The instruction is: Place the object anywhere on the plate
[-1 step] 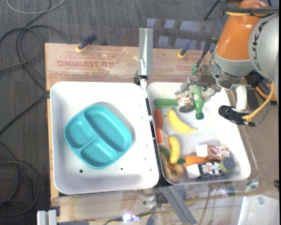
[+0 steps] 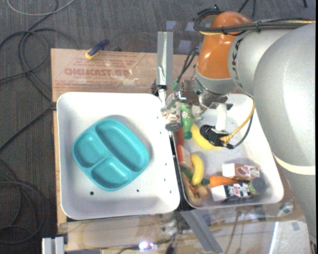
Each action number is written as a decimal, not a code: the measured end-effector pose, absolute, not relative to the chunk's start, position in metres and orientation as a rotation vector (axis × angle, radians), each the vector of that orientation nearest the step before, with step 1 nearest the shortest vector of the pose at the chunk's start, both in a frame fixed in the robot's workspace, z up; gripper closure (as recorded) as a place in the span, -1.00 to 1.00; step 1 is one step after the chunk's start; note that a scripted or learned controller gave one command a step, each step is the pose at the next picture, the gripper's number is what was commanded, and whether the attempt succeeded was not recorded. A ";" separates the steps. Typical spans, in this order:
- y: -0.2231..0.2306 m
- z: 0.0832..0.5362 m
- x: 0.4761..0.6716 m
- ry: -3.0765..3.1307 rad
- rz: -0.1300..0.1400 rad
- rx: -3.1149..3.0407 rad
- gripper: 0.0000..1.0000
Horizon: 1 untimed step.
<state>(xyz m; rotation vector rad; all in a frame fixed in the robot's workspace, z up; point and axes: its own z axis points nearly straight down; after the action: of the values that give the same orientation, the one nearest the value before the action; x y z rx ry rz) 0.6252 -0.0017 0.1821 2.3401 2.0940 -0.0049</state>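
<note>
The arm (image 2: 265, 62), grey with an orange band, fills the upper right of the frame and reaches down over the inner edge of the right bin (image 2: 270, 189). The left bin (image 2: 69, 194) holds the teal divided plate (image 2: 111, 152) at centre left, with nothing on it. The gripper (image 2: 183, 112) sits at frame centre, above the seam between the bins; a green object (image 2: 186, 121) lies just beneath it, but whether it is held cannot be told, nor how the jaws stand. Judged step: pick or early lift, transfer not yet made. The next move calls for a secure hold, then travel leftward over the plate. Loose items at lower right, among them a banana (image 2: 197, 168) and a carrot (image 2: 222, 181), overlap and are hard to separate.
</note>
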 end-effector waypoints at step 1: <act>0.085 0.178 0.625 1.993 -0.014 2.433 1.00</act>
<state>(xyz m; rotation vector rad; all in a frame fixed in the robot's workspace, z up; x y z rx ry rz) 0.6253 0.0845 0.1785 2.4331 1.9928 -0.0140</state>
